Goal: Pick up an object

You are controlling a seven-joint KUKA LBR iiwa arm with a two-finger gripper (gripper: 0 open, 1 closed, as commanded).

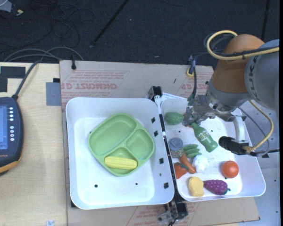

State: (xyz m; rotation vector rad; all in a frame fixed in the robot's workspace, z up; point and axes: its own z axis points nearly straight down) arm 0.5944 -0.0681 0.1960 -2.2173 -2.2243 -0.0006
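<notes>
Right bin (254, 185): green bottle (205, 138) lying diagonal.

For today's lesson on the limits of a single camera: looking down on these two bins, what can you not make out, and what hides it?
- Gripper, camera view: too small and dark against the wrist to read its state, or whether it holds the green bottle.
- Small white thing: blurred; identity unclear.
- Grey round thing: partly overlapped by neighbouring toys.
- Arm: cut off by the right edge.
</notes>
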